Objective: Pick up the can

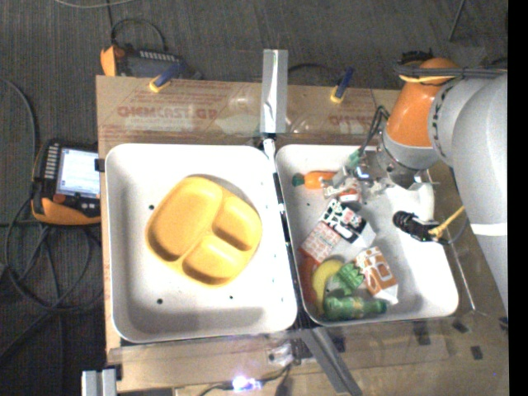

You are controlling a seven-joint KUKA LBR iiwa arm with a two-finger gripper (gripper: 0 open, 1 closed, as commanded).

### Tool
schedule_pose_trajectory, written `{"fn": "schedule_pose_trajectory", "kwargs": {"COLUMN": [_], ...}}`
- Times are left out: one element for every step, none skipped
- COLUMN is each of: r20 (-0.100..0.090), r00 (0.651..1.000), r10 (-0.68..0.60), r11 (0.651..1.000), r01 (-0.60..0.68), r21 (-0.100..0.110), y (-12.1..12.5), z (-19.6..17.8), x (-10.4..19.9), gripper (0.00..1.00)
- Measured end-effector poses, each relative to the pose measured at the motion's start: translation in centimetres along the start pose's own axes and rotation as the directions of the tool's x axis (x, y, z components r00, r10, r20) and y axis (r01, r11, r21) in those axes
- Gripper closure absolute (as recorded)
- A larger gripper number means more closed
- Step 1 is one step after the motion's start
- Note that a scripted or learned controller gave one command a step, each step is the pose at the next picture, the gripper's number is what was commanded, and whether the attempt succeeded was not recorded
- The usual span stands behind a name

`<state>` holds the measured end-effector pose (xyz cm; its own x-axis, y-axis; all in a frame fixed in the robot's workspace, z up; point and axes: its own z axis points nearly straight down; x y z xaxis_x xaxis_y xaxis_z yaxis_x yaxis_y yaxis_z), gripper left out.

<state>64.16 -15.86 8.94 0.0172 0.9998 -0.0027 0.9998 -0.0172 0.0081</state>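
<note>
Pincer hovers low in the right bin; grip state, can't tell. Best to centre squarely over the can first.

A glossy yellow-orange plastic divided tray sits in the plain white left bin. In the white right bin: a black-and-white checker-patterned box, a red-and-white printed packet, an orange-and-white carton, a yellow rounded toy and green leafy plastic pieces. The grey robot arm carries an orange band. Brown cardboard bears red lettering.
</note>
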Motion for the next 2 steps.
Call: {"fn": "schedule_pose_trajectory", "kwargs": {"r20": [0.000,-0.001], "r00": [0.999,0.998], "r10": [0.054,0.055], "r11": [0.999,0.998], "r01": [-0.054,-0.055], "r21": [-0.001,0.000], "y": [-1.61,-1.61], "z": [-0.06,-0.97], "x": [6.19,6.10], "gripper": [0.00,1.00]}}
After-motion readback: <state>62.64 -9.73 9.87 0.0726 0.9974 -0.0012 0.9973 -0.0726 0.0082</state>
